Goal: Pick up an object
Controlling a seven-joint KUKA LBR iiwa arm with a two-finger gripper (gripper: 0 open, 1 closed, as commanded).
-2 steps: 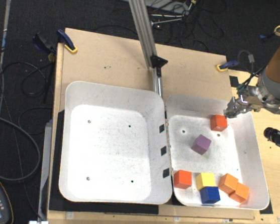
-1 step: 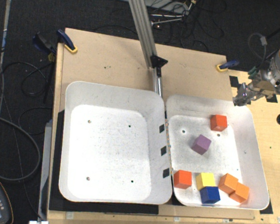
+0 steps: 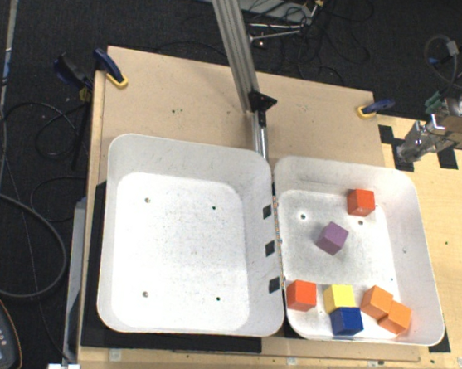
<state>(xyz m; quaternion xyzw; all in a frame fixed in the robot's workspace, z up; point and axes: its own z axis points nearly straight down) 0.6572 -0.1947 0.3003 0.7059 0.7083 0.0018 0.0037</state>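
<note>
Where the arm enters at the upper right of the frame, the gripper (image 3: pixel 425 138) sits above the bare bench, outside both bins, past the upper right corner of the right bin (image 3: pixel 424 245). Its metal parts are small and blurred against black tape marks, so whether the jaws stand wide or narrow cannot be told; nothing is seen between them. The arm's orange band is cut off by the right edge.

All candidate objects lie in the right bin, well apart from the gripper. Nearest to it is an orange cube (image 3: pixel 362 202) in the bin's upper part. Below and left of that sits a purple cube (image 3: pixel 333 237), turned so that one corner points toward the lower left; being a cube, it has no long axis. Along the bin's lower edge stands a row: an orange block (image 3: pixel 302 294) at the left, a yellow cube (image 3: pixel 338 297) just beside it, a blue cube (image 3: pixel 347 321) touching the yellow one from below, and two orange blocks (image 3: pixel 388 309) pressed together at the right, their pair running from upper left to lower right. Whether these two are separate pieces is hard to make out.

The blocks look matt and sharp-edged. Both bins are shallow white trays with rounded corners and speckled floors. The left bin (image 3: pixel 119 208) meets the right one along a central seam. The bench (image 3: pixel 183 98) is pale board.
</note>
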